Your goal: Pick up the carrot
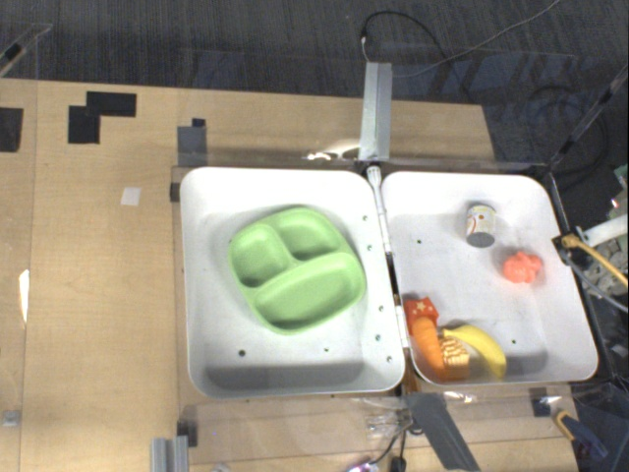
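Carrot (pixel 427 343), orange and stubby, lies beside banana (pixel 480 346).

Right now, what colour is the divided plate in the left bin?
Light green, seen clearly in the camera view: the divided plate.

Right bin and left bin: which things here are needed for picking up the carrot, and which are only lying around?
Needed:
carrot, near corner of the right bin

Lying around:
banana
small can
orange-pink lump
red item
green divided plate, left bin
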